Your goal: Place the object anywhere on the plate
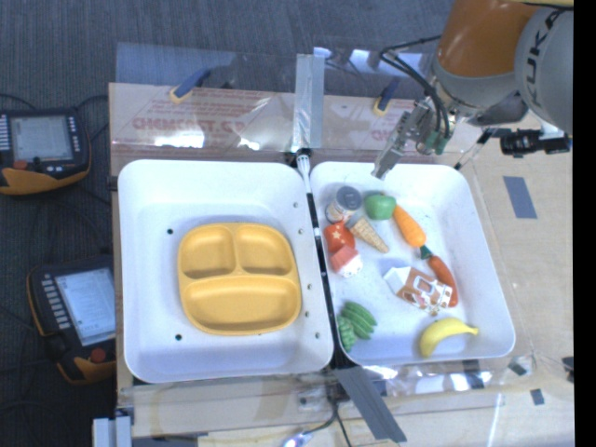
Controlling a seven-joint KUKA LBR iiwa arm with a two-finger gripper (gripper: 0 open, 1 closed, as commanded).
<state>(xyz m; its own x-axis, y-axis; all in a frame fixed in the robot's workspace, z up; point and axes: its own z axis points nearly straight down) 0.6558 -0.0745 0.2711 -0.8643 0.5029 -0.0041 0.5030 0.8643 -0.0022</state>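
Gripper (pixel 389 161) hangs over the right bin's (pixel 484 250) far rim — grip state impossible to tell. Toys sit crowded there: carrot (pixel 408 225), green ball (pixel 379 206), cone (pixel 370 236). Yellow plate (pixel 240 277) lies bare. Risk — a descent into the cluster nudges neighbours, grabs nothing.

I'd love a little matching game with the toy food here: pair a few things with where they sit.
Things:
1. banana
2. plate
3. green pea pod
4. lime

Places:
A. left bin
B. right bin, near corner on the arm's side
C. right bin, far end
D. right bin, near end beside the divider

Pairs: 1-B, 2-A, 3-D, 4-C
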